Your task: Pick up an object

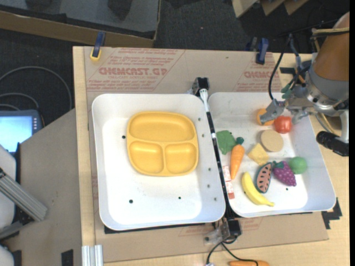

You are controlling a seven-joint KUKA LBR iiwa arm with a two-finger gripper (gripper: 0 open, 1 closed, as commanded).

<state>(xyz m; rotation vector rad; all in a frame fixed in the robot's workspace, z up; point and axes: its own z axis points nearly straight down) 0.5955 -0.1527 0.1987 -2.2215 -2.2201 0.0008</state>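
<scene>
The grey arm with its orange band reaches in from the right, and its pincer [280, 114] hangs over the far part of the right shallow white bin [319, 201]; whether its fingers are open or closed cannot be told from this angle, since the metal parts crowd together above the toys. Directly under the pincer tip sits a small red plastic tomato [283, 124], touching or nearly touching it, with a small orange round fruit [262, 115] just beside it on the left. Near these lies a tan round disc like a biscuit [272, 141], and touching its lower left edge a pale yellow wedge of toy cheese [258, 153]. Further toward the divider a green leafy toy vegetable [225, 141] lies beside an orange plastic carrot [237, 158], which points toward the near edge. In the near part of the bin a watermelon slice toy [263, 178] leans against a yellow plastic banana [254, 193], with a purple bunch of toy grapes [284, 174] to its right and a small green round fruit [298, 164] just beyond that. The left shallow white bin [111, 198] holds a yellow plastic divided plate [162, 143] with three compartments, lying flat in its far half. Both bins rest side by side on a brown cardboard sheet with red printing [138, 65] that covers the desk [80, 165].
</scene>
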